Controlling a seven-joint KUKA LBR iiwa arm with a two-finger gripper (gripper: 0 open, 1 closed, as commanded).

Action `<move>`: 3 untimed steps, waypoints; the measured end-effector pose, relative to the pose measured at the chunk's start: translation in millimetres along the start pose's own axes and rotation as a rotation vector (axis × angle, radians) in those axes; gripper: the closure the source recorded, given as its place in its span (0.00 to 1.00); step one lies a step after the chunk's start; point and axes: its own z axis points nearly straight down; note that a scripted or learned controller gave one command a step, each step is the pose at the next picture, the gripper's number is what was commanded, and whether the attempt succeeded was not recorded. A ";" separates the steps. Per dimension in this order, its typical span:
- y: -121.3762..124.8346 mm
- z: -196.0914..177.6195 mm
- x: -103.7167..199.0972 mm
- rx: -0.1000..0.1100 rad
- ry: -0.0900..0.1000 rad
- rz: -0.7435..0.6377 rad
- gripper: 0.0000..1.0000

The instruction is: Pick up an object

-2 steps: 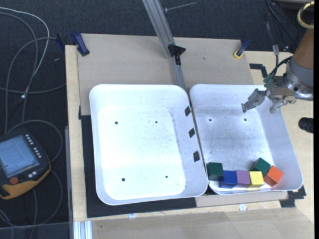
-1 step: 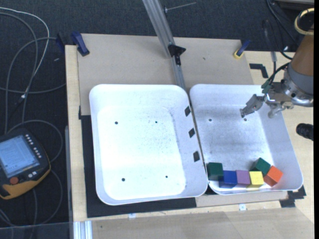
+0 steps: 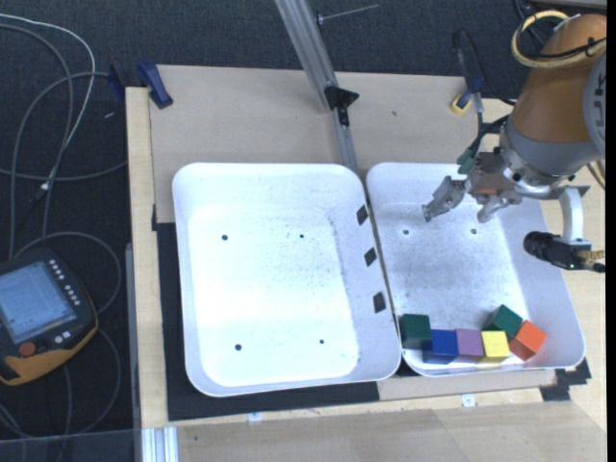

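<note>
Several small blocks lie in a row along the front wall of the right bin [image 3: 545, 287]: a dark green block [image 3: 416, 328], a blue block [image 3: 444, 343], a purple block [image 3: 469, 342], a yellow block [image 3: 494, 344], another green block [image 3: 506, 319] and an orange block [image 3: 528, 338]. My gripper [image 3: 464, 205] hangs over the far part of the right bin, well behind the blocks. Its two fingers stand apart, open, with nothing between them.
The left bin [image 3: 192, 258] sits beside the right one, with black clips along the shared edge. A slanted metal rod [image 3: 308, 37] rises behind the bins. A teach pendant [image 3: 38, 306] and cables lie off the bench at left.
</note>
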 end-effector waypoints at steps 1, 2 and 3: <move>39.0 10.9 77.8 -0.005 0.000 -0.002 0.00; 66.6 15.2 157.4 -0.006 0.000 -0.002 0.00; 90.8 14.7 154.5 -0.006 -0.004 0.004 0.00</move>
